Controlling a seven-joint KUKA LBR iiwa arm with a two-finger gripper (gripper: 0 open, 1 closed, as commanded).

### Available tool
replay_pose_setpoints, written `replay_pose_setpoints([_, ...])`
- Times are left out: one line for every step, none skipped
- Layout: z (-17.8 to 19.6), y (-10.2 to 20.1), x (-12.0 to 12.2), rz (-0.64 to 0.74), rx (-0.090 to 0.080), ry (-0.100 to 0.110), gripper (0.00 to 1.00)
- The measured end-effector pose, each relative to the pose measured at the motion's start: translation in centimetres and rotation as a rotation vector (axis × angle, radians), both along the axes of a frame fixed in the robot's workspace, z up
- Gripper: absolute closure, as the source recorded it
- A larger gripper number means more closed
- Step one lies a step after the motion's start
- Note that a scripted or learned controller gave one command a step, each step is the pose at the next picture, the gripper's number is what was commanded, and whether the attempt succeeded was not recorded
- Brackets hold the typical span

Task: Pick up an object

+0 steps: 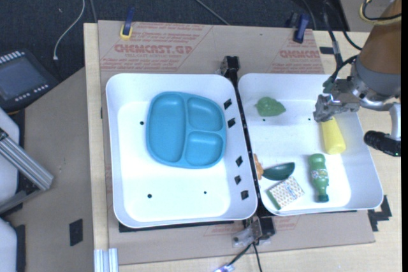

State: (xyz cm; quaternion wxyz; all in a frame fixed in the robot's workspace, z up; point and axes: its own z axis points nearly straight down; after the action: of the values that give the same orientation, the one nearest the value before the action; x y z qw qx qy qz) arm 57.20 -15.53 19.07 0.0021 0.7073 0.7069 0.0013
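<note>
Jaws point(328, 108) poised just above yellow block point(333, 136) in right bin point(363, 191); grip state unreadable. Best lowered straight, centred over block, away from green bottle point(318, 178) below it.

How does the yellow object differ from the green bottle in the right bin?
The yellow object is plain yellow and blocky; the green bottle is green, with a label and a narrow neck. The yellow object lies directly below the tool, near the bin's far right side; the green bottle lies nearer the camera, apart from the tool. Both lie flat in the right bin, lengthwise toward the camera.
</note>
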Motion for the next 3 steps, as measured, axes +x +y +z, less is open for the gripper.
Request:
replay_pose_setpoints([2.5,0.0,0.1,0.002,0.001,0.001,1.00])
replay_pose_setpoints([2.7,4.6,-2.0,0.004,0.004,0.008,1.00])
replay_pose_setpoints([1.9,10.1,-3.3,0.006,0.004,0.009,1.00])
